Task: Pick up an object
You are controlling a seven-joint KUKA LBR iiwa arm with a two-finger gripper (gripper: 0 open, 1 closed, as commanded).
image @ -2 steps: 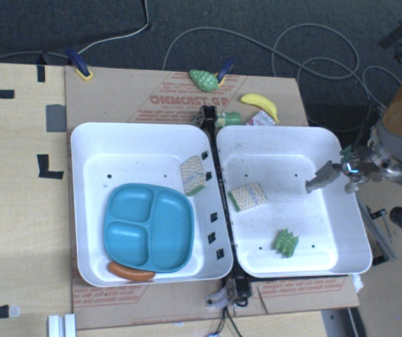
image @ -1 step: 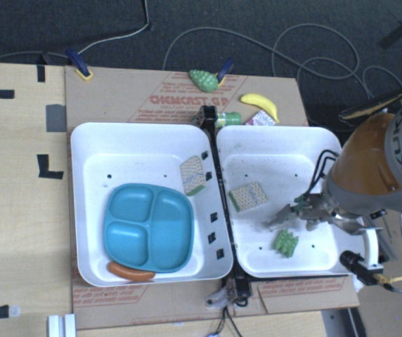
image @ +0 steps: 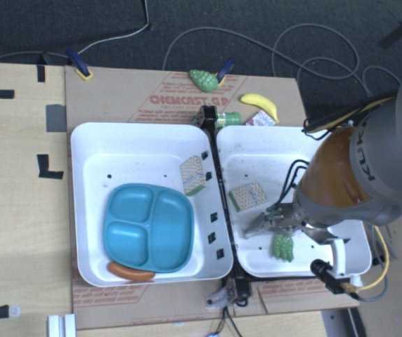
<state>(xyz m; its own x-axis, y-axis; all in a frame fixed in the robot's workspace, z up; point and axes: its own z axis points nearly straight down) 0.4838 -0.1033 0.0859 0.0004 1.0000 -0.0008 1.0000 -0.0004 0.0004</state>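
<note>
My gripper [image: 257,227] is low in the right bin [image: 257,149], its grey fingers pointing left from under the orange wrist band. A green bumpy toy [image: 282,247] lies just below and right of the fingers, close to the bin's front wall. A small tan card with green print [image: 247,196] lies on the bin floor just above the fingers. Nothing shows between the fingers.
The left bin [image: 92,153] holds a blue divided plate [image: 148,227], an orange sausage-shaped toy [image: 131,272] at its front, and a tan card [image: 195,174] at its right wall. A yellow banana [image: 260,105] and a green toy [image: 204,80] lie on the cardboard behind the bins.
</note>
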